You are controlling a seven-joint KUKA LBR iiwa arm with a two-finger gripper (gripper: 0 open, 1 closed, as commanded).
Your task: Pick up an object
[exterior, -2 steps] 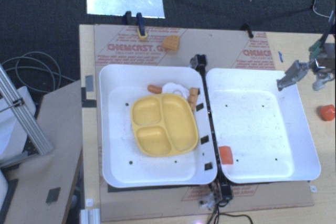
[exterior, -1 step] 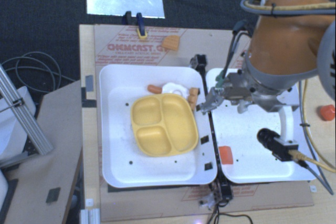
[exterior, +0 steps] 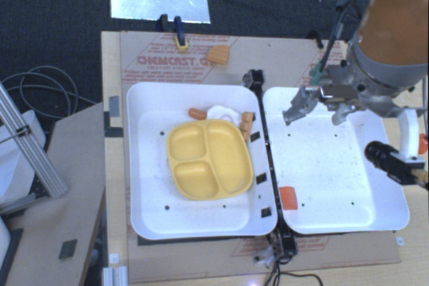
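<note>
Hanging over the right bin (exterior: 395,214), the hand (exterior: 315,112) is spreading its fingers wide, gripping nothing; a yellow plate (exterior: 209,161) is partly hiding small objects.

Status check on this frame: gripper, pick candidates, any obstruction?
Gripper open, above right bin, holding nothing. Orange block at that bin's near-left corner; yellow divided plate in left bin. Nothing blocking.
</note>
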